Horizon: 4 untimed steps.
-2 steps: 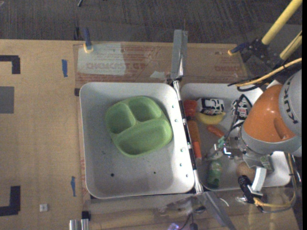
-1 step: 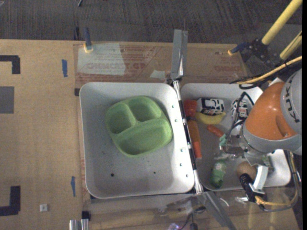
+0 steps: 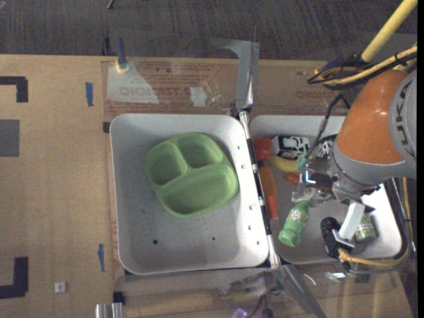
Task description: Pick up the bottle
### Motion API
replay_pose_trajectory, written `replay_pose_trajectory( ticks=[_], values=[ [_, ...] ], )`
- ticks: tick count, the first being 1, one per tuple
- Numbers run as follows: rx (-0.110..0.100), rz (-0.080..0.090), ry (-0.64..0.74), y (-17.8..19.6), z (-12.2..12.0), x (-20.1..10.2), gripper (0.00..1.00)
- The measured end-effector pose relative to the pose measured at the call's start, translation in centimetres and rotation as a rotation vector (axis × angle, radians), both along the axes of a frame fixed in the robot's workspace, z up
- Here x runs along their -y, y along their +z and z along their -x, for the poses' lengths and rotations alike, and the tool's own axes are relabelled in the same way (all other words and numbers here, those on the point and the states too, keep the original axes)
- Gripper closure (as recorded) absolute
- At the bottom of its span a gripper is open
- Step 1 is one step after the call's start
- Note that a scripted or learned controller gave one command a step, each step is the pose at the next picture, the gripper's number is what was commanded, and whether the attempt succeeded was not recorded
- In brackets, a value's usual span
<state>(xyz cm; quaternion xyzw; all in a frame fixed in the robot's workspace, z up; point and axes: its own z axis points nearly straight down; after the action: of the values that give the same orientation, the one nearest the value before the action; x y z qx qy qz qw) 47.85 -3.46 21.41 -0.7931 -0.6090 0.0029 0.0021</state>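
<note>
- Green and lying down, the bottle [image 3: 293,222] is in the near left part of the right bin [image 3: 384,247]. It is slanted, with its base towards the near left corner and its paler top pointing far and right.
- My pincer [image 3: 310,183] hangs over the middle of that bin, just beyond the bottle's top. I cannot tell how far open it is, whether it touches the bottle, or whether it has hold of anything.
- My arm [image 3: 374,131], grey with a broad orange band, comes in from the right and covers the far right of the bin.
- An orange stick [image 3: 269,192] lies along the bin's left wall, just left of the bottle.
- A yellow banana [image 3: 286,163] lies crosswise farther back, between the stick's far end and my pincer.
- A black-and-white pack [image 3: 291,144] sits beyond the banana, by the far wall.
- A small pale thing [image 3: 364,229] sits in the near right part; it is too blurred to name.
- The left bin [image 3: 126,197] holds a green plate [image 3: 192,173] with three compartments, a little far of the middle.
- Both bins stand side by side, touching, on the brown counter [image 3: 53,177], which bears bits of blue tape [image 3: 89,93] to the left.
</note>
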Motion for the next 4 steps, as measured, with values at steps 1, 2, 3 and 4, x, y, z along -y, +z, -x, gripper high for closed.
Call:
replay_pose_trajectory(
  ticks=[1, 2, 3, 4],
  values=[
    [0.002, 0.002, -0.104, 11.3, -11.5, -4.1, 1.0],
    [-0.003, 0.006, -0.582, 9.3, -10.4, -9.4, 1.0],
    [0.001, 0.007, -0.766, 6.0, -14.0, -11.6, 1.0],
    [0.004, 0.007, -0.987, 7.2, -11.5, -16.2, 1.0]
  ],
)
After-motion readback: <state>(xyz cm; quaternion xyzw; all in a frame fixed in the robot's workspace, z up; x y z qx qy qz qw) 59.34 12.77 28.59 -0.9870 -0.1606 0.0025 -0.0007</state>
